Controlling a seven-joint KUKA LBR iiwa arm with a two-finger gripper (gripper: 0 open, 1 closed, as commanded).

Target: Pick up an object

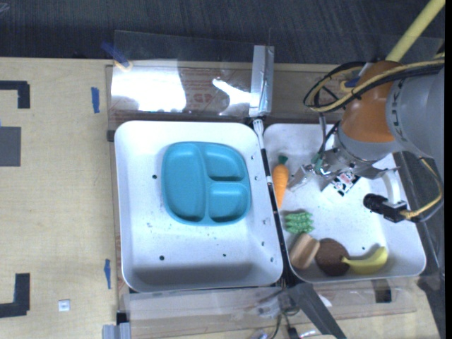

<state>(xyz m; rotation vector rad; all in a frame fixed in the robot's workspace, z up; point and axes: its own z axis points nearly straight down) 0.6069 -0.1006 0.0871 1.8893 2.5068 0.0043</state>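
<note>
The right bin (402,249) holds an orange carrot (280,183) lying against its left wall. Below the carrot sits a green leafy toy (298,222). Along the bin's front edge lie a tan bun (304,250), a dark brown round piece (330,254) and a yellow banana (369,260). My gripper (321,174) hangs low in the upper middle of this bin, just right of the carrot, under the grey arm with its orange band (367,115). I see nothing held in it.
The left bin (134,210) carries a blue divided plate (206,182). A clear plastic panel (183,83) stands behind the bins. Cables loop around the arm at the upper right, and a black fitting (385,206) juts over the right bin.
</note>
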